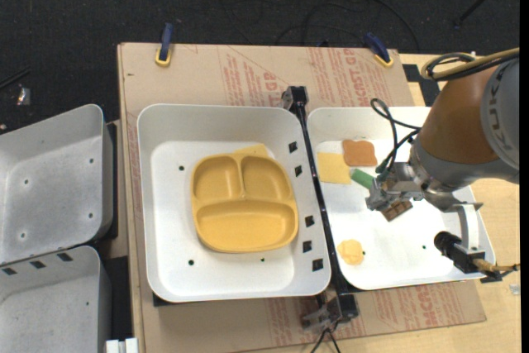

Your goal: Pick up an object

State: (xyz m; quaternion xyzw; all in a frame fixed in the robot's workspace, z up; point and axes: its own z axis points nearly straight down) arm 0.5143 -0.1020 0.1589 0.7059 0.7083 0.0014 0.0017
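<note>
Left bin (157, 202): shallow white plastic, rounded corners, resting on brown cardboard sheet (223, 70).
Tray (245, 203): yellow plastic, three compartments, lying flat near middle of left bin, slightly turned.
Divider (312, 194): black strip between both bins, running front to back.
Right bin (397, 264): shallow white plastic, just beside left bin, partly covered by arm.
Pale yellow flat square piece (332, 168): in right bin, upper left area, close to divider.
Brown-orange flat square piece (359, 152): just beside pale yellow square, toward back of bin, touching or overlapping its corner.
Green small piece (362, 177): beside pale square, right at gripper's edge.
Small yellow round piece (350, 252): lower part of right bin, well apart from others, lying free.
Gripper (388, 198): low over middle of right bin, near green piece; finger state: cannot tell, nothing clearly seen between them.
Arm (471, 132): grey with orange band, reaching in from right over right bin.
</note>
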